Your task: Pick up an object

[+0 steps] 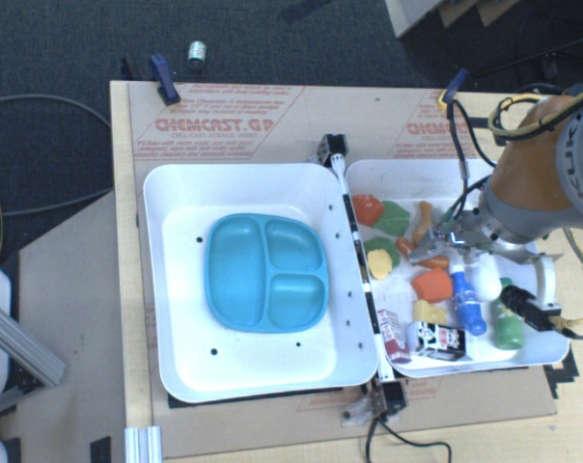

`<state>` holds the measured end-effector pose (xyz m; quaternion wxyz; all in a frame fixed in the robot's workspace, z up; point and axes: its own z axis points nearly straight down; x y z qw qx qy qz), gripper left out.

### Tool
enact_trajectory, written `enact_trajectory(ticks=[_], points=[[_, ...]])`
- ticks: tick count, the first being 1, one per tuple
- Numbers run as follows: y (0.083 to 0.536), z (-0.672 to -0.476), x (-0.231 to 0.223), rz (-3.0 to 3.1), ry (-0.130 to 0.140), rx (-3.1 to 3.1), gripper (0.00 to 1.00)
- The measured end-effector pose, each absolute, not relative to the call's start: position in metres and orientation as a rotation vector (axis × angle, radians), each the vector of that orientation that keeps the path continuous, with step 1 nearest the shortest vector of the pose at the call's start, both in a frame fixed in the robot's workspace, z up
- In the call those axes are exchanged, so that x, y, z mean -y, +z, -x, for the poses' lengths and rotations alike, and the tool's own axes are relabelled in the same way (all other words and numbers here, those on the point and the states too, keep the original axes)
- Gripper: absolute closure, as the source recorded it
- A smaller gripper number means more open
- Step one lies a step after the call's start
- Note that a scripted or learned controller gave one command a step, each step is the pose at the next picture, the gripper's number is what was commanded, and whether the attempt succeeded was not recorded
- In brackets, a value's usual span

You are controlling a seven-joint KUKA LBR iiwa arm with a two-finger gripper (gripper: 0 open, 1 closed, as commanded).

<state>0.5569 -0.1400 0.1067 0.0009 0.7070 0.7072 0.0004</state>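
The right bin [407, 174] holds a heap of small toys. Among them are a red ball [368, 207], a green piece [394, 219], a brown stick [423, 222], a yellow piece [379, 259], an orange block [431, 284] and a blue bottle [466, 303]. My gripper [444, 247] hangs low over the middle of this heap, just right of the brown stick and above the orange block. The grey arm with its orange band [533, 167] hides the bin's right side.
The left bin [176, 336] bears a blue divided plate [267, 271]. Near the right bin's front edge lie a black-and-white box [439, 340], a red-and-white packet [390, 334], a green toy [509, 332] and a yellow block [429, 312]. Cables run along the arm.
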Motion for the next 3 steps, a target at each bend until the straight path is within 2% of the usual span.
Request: enact_trajectory(ticks=[1,2,3], points=[[0.084,-0.5,0.102,-2.223,-0.001,-2.222,0.0],[0.094,-0.501,0.102,-2.221,0.001,-2.22,1.0],[0.218,-0.5,0.014,-2.221,0.001,-2.223,1.0]])
